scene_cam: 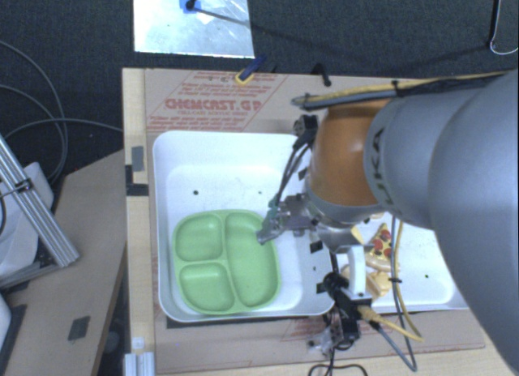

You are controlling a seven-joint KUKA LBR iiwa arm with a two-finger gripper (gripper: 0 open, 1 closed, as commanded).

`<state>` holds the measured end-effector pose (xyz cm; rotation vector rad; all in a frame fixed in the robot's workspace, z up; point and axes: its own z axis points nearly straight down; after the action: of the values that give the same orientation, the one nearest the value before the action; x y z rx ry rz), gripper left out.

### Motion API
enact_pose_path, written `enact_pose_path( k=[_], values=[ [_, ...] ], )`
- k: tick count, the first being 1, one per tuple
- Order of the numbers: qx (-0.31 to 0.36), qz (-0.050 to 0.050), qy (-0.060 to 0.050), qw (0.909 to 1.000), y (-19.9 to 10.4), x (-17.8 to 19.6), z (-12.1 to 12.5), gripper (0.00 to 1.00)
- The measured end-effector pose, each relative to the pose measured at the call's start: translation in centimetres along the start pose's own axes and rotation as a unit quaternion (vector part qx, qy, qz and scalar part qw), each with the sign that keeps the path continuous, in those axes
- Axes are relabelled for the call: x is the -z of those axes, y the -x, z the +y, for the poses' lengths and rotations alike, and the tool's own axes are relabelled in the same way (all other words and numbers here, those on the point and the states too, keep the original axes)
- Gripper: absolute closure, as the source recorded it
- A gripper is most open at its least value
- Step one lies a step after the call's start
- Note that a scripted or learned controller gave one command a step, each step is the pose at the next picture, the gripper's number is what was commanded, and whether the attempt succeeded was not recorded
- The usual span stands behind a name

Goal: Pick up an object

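So in the camera view, the grey arm [438, 155] came in from the right and took up a big chunk of the shot, with its orange band [345, 160] sitting right over the seam between the two white bins. The hand [268, 232] was down low at the right edge of the green divided tray [225, 262], about at the tray's upper right corner. Honestly couldn't tell whether it was clenched or released, that part was just too small and dark against the tray rim, and nothing was visibly pinched in it.

The tray itself lay flat in the near half of the left bin [211, 164], three compartments, two smaller ones on the left and a taller one on the right. The far half of that bin was plain white with a couple of tiny dark specks.

The right bin [430, 281] was mostly hidden under the arm. A small yellowish thing with red bits [379, 254] peeked out just beside the wrist, too blocked to say what it was.

Both bins sat on a cardboard sheet [215, 95] with red print, on the worktop [89, 228]. Cables [381, 326] hung off the wrist toward the near edge. A shiny silver sheet [190, 10] lay on the dark floor beyond the cardboard.
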<state>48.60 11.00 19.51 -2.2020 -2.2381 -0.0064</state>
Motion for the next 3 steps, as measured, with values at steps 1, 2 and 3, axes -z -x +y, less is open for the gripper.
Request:
enact_pose_path(
  k=[1, 2, 3],
  values=[
    [-0.004, -0.001, 0.001, 1.0, 0.7, 1.0, 0.2, 1.0],
    [-0.006, -0.001, 0.006, 1.0, 3.1, 14.5, 1.7, 1.0],
    [-0.008, -0.002, 0.0, 1.0, 6.3, 12.1, 0.0, 1.0]
  ],
)
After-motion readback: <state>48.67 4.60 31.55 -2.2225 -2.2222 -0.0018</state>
